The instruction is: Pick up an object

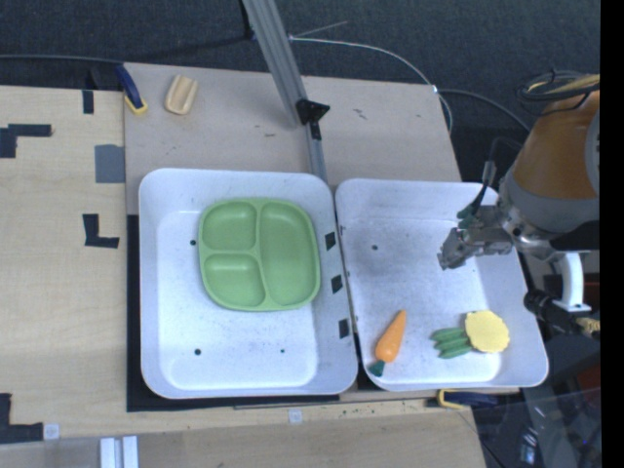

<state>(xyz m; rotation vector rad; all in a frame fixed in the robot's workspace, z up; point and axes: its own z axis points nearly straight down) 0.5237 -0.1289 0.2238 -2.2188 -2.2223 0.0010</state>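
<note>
An orange toy carrot [391, 336] lies near the front left of the right bin [409, 213]. To its right lie a small green pod-like toy [449, 341] and a yellow lumpy toy [487, 331], touching each other near the front right. My gripper [454, 253] hangs over the right side of that bin, above and behind the green and yellow toys. Nothing shows between its fingertips.
A green divided plate [260, 253] lies in the left bin [166, 359]. A metal pole [278, 52] slants over the bench behind the bins. A small tan block [180, 95] and a blue and yellow tool [132, 90] lie on the bench at the back left.
</note>
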